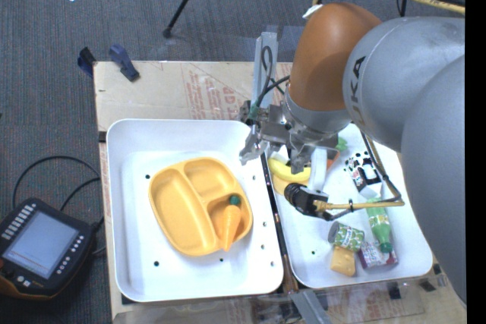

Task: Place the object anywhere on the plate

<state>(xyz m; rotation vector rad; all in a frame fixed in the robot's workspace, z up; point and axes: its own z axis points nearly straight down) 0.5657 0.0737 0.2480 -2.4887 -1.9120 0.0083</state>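
A yellow divided plate (182, 212) lies in the left white bin (125, 163). An orange toy carrot (230, 220) with a green top rests in the plate's right compartment. My gripper (275, 155) hangs over the wall between the two bins, just right of and above the plate, open. Nothing shows between its fingers (250, 149). A yellow banana (288, 171) lies under the gripper at the left edge of the right bin, partly hidden by the wrist.
The right bin (410, 239) holds a green bottle (380, 228), a green-and-white can (348, 235), a yellow cheese wedge (343, 262), a purple packet (376, 255) and a black-and-white item (363, 171). A pendant (42, 243) lies on the floor at left.
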